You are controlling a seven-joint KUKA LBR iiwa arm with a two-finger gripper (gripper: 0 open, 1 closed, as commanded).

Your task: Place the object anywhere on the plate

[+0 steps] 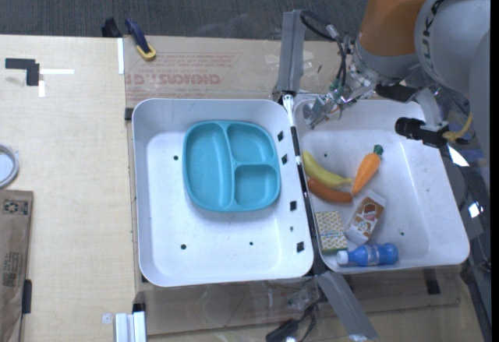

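Right bin contents: a yellow plastic banana [323, 171] lies near the bin's left wall, touching a curved orange sausage-shaped toy [330, 192] just below it; an orange plastic carrot with a green top [368, 167] lies tilted beside them; a small printed carton [364, 219], a beige waffle-like square [330, 230] and a blue bottle with a white cap [369, 256] crowd the bottom edge.
Surface: two shallow white bins; the right white bin [433, 200] and the left white bin [160, 200] touch along a shared wall on a pale wooden bench [62, 146], with dark carpet beyond.
Plate: the turquoise three-compartment plastic plate [231, 166] sits mid left bin.
Gripper: the two-finger gripper [323, 105] hangs over the right bin's top-left corner, above the banana and apart from it; whether it grips anything, cannot tell.
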